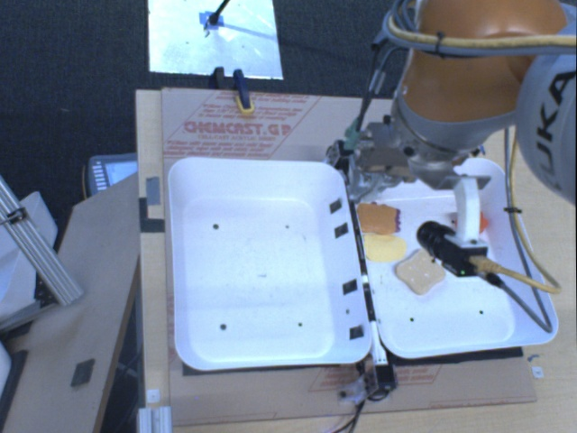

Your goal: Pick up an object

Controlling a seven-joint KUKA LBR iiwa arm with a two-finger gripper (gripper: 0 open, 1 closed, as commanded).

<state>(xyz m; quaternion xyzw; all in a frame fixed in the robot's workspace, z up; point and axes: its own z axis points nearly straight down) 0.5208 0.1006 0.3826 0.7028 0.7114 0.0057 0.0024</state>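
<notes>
Pictured with the gripper (377, 168) hanging low over the far left corner of the right bin (451, 325), just beyond three flat, food-like pieces. Could not tell how far open, nor whether anything was held; masked by the arm's own bulk. Judged best done by centring squarely over a single piece, dropping straight down and closing across its narrow sides, clear of the bin wall and of the neighbours. Found nearest: an orange-brown square piece (379, 218), lying flat beside the divide from the left bin (261, 269). Noted just nearer the camera a pale yellow piece (385, 248), touching or overlapping it, and a beige toast-shaped slice (420, 272) beside that. Looked thin and low-lying, all three; offered little edge to grip.
</notes>
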